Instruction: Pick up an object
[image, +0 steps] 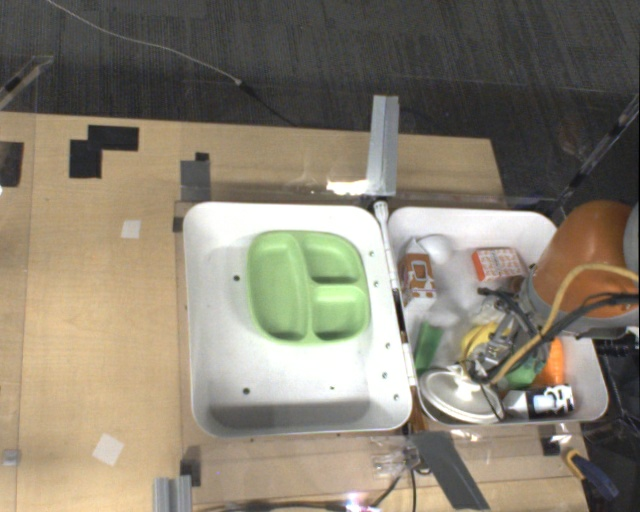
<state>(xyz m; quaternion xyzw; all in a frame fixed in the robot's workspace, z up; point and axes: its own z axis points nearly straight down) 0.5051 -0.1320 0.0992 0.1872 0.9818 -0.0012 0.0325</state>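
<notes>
Across the camera view, the wooden surface (90, 330) carries two shallow white bins side by side. Left bin (215, 400) holds one item, a green divided tray (305, 285), lying flat near the bin's middle, well apart from the arm. Right bin (450, 222) holds the clutter, so this is presumably the pick source.

Right bin contents, as far as legible:
- brown-and-white packet (417, 275) near the inner wall
- orange-red patterned box (497, 263) toward the far side
- green piece (428, 345) by the divider
- round white dish or lid (455, 392) at the near edge
- black-and-white cylinder (545, 402), lying on its side at the near right corner
- yellow object (480, 338) mid-bin, partly hidden by the tool
- small orange piece (555, 362) just beside the cylinder

Items lie loose and overlapping, consistent with a jumbled pile rather than deliberate placement.

Arm (590, 260) reaches in from the right and is lowered into the right bin, orange band uppermost, yellow cable looping off it. Claw (495, 355) sits down among the yellow object, the dish and the green bits, touching or very near them. Dark linkage and wires tangle over that spot; I cannot tell whether the claw is spread or pressed together, nor whether anything sits within it. Judgement: a grasp attempt at the pile's centre, with no object visibly lifted clear of the bin.
</notes>
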